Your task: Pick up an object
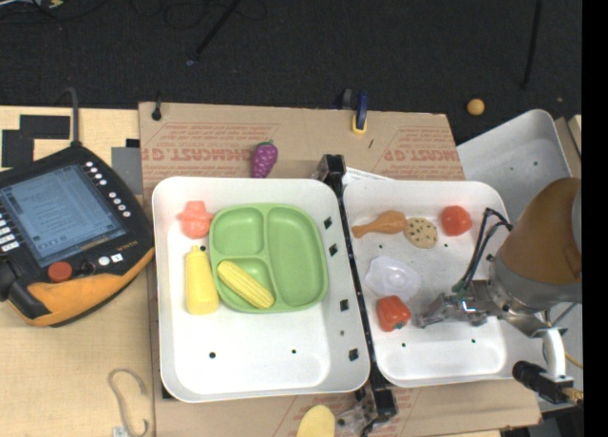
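A red pepper (392, 313) lies in the right bin (446, 369), just left of my gripper (429, 314); whether my gripper is clenched or released I cannot tell; the cardboard (218, 143) behind the bins bears printing too blurred to read.

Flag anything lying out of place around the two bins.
Three toys lie outside the bins: a purple plastic grape bunch on the cardboard behind the left white bin, a yellow lemon-like toy at the front edge between the bins, and a small orange ball on the dark floor beyond. The rest sits inside.
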Robot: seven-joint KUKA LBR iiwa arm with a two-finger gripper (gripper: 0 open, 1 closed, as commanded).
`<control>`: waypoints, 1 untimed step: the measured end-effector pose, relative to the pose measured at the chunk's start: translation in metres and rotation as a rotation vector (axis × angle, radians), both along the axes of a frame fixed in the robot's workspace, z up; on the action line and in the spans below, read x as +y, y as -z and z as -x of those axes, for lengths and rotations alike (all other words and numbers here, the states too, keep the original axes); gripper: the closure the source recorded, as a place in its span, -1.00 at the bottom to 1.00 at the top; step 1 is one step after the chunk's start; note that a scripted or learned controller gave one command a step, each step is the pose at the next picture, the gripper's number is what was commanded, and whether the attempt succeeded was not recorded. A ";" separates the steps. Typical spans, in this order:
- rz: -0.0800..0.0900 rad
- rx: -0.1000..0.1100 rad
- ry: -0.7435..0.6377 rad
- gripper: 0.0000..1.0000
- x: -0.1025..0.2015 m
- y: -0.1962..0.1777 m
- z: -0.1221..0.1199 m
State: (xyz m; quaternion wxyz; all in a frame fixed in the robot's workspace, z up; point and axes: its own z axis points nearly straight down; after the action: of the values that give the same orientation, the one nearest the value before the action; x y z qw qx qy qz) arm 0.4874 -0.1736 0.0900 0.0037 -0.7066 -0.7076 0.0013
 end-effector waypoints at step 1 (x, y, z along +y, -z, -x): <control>0.001 -0.003 0.006 1.00 -0.002 -0.013 0.000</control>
State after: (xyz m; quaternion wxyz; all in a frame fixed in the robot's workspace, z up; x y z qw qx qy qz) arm 0.4879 -0.1758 0.1028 0.0023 -0.7086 -0.7056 0.0004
